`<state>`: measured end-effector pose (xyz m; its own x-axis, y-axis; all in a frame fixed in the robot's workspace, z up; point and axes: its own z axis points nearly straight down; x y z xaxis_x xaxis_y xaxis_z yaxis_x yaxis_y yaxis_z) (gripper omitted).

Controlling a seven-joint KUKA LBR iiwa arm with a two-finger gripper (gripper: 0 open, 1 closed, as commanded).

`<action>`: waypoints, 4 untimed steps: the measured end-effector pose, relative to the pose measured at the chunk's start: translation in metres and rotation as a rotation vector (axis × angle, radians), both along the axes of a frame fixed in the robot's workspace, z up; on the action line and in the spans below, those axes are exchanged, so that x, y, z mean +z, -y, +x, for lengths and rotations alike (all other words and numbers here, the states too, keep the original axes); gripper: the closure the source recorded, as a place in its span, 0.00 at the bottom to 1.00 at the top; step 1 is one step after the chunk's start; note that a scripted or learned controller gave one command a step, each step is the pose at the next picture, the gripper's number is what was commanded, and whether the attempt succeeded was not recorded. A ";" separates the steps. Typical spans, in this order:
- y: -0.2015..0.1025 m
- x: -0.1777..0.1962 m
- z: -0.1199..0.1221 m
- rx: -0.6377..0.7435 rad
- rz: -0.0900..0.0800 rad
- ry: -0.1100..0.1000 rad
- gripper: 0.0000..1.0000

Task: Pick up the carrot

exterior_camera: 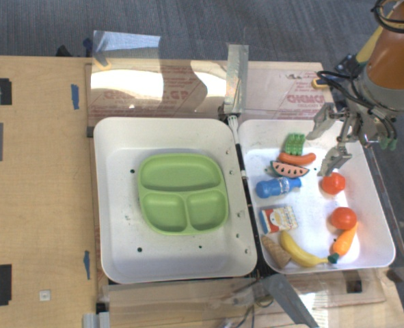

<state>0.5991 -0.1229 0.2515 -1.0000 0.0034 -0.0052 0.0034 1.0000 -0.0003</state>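
Carrot place: the carrot (345,241) lies in the right bin (386,227), near the front right corner, tilted, with its green end down toward the front wall.
Neighbours: an orange ball (342,218) touches its upper end, and the tip of a banana (301,250) comes just beside its green end.
Gripper: the gripper (343,144) hangs over the back part of the same bin, well apart from the carrot, with its fingers spread and nothing between them.
Also near: a red tomato (333,184) sits between the gripper and the carrot.
Weight, as I judge: it looks like a plastic toy, so probably light.
Surface, as I judge: smooth and a little glossy, so it can slip from a weak grip.
Stiffness, as I judge: likely hard, not easy to damage.
Where to hold: across the thick orange middle, with the fingers placed on both long sides.
Risk: the ball and the banana leave little free room at both ends, so the middle is safer.
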 end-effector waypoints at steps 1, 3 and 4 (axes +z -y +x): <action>0.041 -0.127 -0.069 0.087 0.002 -0.011 0.00; 0.045 -0.161 -0.108 0.483 -0.010 0.011 0.00; 0.043 -0.148 -0.104 0.486 -0.013 0.022 1.00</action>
<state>0.4954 -0.1656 0.1032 -0.8853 -0.4644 -0.0235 -0.4641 0.8856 -0.0178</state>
